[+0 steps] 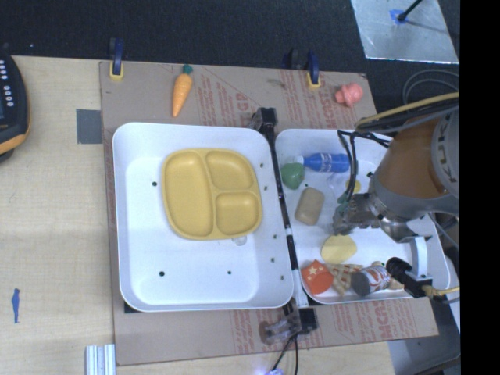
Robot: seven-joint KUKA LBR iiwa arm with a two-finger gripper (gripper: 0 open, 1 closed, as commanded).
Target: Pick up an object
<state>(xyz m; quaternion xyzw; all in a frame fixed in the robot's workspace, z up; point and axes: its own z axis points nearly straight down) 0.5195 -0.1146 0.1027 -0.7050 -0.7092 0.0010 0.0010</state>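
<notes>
Grey tool (pixel 346 216) | pale yellow rounded lump (pixel 338 248) | tan block (pixel 309 206)

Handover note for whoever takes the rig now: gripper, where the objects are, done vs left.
Gripper: low in the right bin, above the pale yellow piece; open or shut unclear, no object seen in it.
Right bin: green piece, blue bottle, tan block, red piece.
Left bin: yellow divided tray.
Outside the bins: toy carrot, pink toy.
Done: no confirmed pick.
Left: grasp and lift one object.
</notes>
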